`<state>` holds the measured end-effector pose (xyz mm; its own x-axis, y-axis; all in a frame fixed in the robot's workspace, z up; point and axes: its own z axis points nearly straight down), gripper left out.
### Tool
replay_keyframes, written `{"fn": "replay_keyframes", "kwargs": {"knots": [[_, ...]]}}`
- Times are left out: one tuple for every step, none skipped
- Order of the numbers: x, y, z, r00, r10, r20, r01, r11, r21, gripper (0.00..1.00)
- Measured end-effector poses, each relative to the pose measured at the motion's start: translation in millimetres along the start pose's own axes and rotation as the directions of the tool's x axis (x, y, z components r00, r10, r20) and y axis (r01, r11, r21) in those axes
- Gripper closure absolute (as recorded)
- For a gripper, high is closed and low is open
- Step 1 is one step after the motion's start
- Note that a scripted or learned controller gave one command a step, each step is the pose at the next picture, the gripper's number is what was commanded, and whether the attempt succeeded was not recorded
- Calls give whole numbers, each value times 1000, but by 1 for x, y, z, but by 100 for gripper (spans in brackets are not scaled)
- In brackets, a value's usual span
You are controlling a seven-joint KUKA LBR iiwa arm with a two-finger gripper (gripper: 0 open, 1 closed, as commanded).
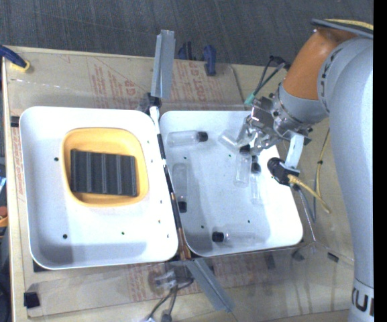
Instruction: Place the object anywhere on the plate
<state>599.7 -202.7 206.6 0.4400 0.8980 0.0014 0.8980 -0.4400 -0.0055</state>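
Clear plastic vials lie in the right bin [273, 230]: nearest, one with a black cap [221, 236] at the front edge; another [180, 183] along the left wall; a third [185, 138] at the rear. The gripper [253, 143] hangs over the rear right, beside a vial [241, 170] lying front-to-back just under it. Finger state cannot be determined. The yellow plate [106, 139] sits well left, in the left bin [42, 180].

You see two white bins [45, 247] on a tan bench [79, 72] with red print. The plate [104, 139] is yellow-orange, carrying a dark grey ribbed block [104, 173]. Clear vials [183, 138] have black caps. The arm [341, 66] is grey and orange.
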Motion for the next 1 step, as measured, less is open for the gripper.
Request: {"fn": "replay_keyframes", "kwargs": {"knots": [[81, -27, 22, 986, -168, 2, 168, 986, 0, 100]]}}
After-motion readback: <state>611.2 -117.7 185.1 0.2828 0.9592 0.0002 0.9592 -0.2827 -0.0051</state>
